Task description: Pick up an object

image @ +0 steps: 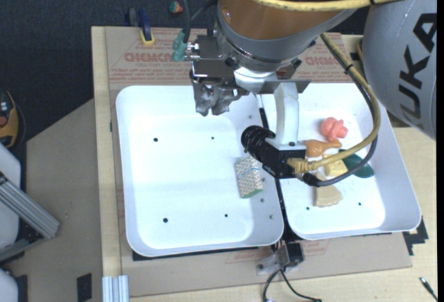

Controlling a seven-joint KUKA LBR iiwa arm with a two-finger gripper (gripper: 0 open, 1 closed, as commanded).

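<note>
White left bin (139,175): gripper (211,101) hovers at upper centre, grasp undeterminable; approach step. Next, descend onto patterned object (248,177) at centre.

Probably a robotics lab: white bins (139,175) on a cardboard-topped bench (104,120), loose cables (284,283), aluminium framing (24,207) at left.
</note>
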